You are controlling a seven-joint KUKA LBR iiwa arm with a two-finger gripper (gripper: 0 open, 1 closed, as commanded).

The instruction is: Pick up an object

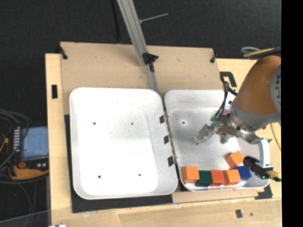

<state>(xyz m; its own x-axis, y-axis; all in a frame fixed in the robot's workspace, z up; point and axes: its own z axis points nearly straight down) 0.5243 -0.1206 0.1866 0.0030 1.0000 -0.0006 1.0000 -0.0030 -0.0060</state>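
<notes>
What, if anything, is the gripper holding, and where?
Nothing: the gripper hangs over bare floor of the right bin, apart from the blocks along its near wall.

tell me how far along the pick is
Done: the arm is over the right white bin. In hand: nothing visibly; the hand is above bare bin floor, apart from the blocks. Left: reach the row of small orange, green and blue blocks along the near wall, grasp one and lift it.

The bins (118, 141) look like smooth, slightly glossy white plastic; the desk (189, 56) is matt, pale wood; the blocks (218, 177) look matt.
</notes>
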